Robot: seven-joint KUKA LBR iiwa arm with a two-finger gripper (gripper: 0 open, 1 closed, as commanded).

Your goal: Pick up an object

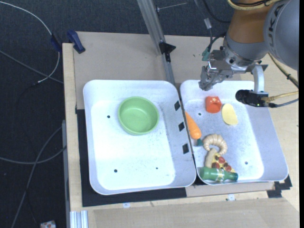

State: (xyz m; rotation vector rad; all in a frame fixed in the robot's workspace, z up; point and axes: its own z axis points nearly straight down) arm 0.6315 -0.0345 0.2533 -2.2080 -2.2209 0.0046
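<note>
Nearest the camera, at the lower edge of the right bin [266, 141], a green bottle [217, 175] lies on its side, with a small slice of pizza [220, 162] touching it just above. At 12 o'clock from the pizza sits a tan curved piece shaped like a croissant [214, 142], and at about 10 o'clock from that an orange carrot [192, 125] lies along the bin's left wall. Further up the bin are a red pepper-like block [213, 104] and, at its 4 o'clock and just beside it, a yellow lemon-shaped piece [230, 114]. The gripper [207, 82] hangs over the upper left corner of this bin, below the arm's orange band and grey wrist. Whether its fingers are spread or closed cannot be told from this angle, and nothing is seen between them. From the gripper the red block lies close by at 5 o'clock; the lemon piece is a little further at 4 o'clock, and the carrot is at 7 o'clock. The left bin [99, 175] holds a green bowl [138, 115], upright, well apart from the gripper at about 8 o'clock.
</note>
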